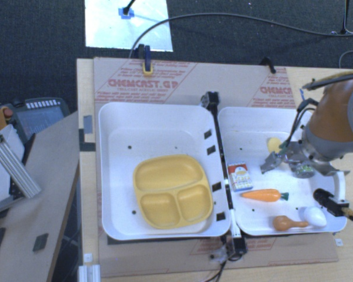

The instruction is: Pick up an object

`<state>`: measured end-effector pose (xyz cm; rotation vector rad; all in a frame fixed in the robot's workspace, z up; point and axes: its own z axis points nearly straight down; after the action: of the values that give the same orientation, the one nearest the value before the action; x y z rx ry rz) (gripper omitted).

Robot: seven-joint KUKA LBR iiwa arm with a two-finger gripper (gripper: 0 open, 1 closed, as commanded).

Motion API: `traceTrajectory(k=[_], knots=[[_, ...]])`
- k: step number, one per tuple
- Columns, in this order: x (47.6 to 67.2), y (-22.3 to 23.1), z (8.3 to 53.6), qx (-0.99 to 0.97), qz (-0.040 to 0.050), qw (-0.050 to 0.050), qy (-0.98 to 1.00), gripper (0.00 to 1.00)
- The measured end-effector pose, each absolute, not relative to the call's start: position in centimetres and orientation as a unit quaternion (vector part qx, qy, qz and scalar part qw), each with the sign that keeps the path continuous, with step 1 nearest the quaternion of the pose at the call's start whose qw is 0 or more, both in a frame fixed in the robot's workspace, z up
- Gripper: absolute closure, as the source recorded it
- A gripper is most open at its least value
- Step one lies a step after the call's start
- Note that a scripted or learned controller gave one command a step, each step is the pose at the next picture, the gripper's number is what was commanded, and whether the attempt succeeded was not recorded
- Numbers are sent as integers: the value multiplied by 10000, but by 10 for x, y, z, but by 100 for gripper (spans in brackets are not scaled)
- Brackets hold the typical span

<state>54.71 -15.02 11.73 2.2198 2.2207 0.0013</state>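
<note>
The right bin (247,125) holds several small things. A small red, white and blue box (240,176) lies near its left wall, and an orange toy carrot (262,195) lies just right of the box. A brown pear-shaped piece (284,222) and a white egg (313,216) rest by the front wall. A pale yellow round piece (274,143) sits further back, partly covered by the arm. My gripper (277,159) hangs low over the bin's middle, just in front of the yellow piece and above the carrot. Nothing shows between its fingers.
The left bin (117,128) holds a yellow divided plate (172,190). A black divider strip (217,157) runs between the two bins. The arm's orange-banded wrist (341,119) covers the right bin's right side. A grey table with a pendant (38,119) stands at far left.
</note>
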Motion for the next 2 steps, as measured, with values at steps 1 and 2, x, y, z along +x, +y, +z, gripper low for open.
traceTrajectory(k=[1, 2], knots=[[547, -150, 83, 7069, -1, -5, 7073, 0], [549, -150, 95, 7069, 8, 13, 7074, 100]])
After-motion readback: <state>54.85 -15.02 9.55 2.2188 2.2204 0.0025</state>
